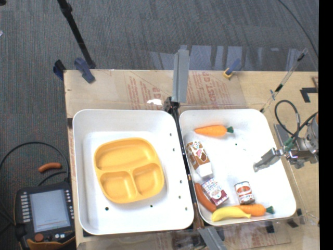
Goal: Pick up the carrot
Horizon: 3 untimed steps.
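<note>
**Operator:** Camera view has my gripper [266,159] at the right bin's [281,155] three o'clock rim, low over bare white floor. Whether it is open or closed, I cannot tell; the tip is a grey blur from here. Nothing sits under it.

**Observer:** Where's the carrot?

**Operator:** Two candidates. From the gripper, one carrot [210,131] lies at about ten o'clock, well apart, alone near the bin's far wall, green top pointing toward three o'clock. A second carrot [255,209] lies at six o'clock in the near corner, touching a banana [229,214], with a small can [244,192] just beside it. Farther out at nine o'clock, along the divider, are a milk carton [199,158], a snack box [215,191] and a sausage [204,198]. The left bin [83,139] holds a yellow divided plate [129,169].

**Observer:** So which step are we in?

**Operator:** Approach, I'd judge; nothing grasped yet. I'd go for the lone carrot: travel toward ten o'clock, centre over its thick middle, turn across its length, then descend. The near one risks catching the banana.
</note>
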### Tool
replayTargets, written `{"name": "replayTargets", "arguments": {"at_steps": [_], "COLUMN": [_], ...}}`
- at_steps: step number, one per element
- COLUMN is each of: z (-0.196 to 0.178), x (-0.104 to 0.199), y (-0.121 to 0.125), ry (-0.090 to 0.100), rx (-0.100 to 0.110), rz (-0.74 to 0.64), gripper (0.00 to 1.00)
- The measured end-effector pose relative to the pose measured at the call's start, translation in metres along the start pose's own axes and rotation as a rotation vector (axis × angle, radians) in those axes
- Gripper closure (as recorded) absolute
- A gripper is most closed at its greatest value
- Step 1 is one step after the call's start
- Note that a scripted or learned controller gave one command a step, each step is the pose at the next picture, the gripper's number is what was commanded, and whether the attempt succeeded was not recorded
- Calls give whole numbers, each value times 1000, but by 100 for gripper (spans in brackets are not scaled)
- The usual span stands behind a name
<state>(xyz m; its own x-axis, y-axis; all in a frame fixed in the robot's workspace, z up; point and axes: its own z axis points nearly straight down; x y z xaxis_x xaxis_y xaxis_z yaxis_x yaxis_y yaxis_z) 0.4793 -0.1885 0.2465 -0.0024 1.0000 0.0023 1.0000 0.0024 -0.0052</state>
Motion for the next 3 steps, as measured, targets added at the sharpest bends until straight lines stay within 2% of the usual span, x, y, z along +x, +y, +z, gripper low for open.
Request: {"name": "replayTargets", "arguments": {"at_steps": [1,2,3], "z": [160,151,46], "x": [-12,-16,29], "y": [-3,-3,-2], "ry": [15,10,-2], "rx": [5,4,-4], "rz": [-55,-48,-500], "gripper": [0,100,100]}}
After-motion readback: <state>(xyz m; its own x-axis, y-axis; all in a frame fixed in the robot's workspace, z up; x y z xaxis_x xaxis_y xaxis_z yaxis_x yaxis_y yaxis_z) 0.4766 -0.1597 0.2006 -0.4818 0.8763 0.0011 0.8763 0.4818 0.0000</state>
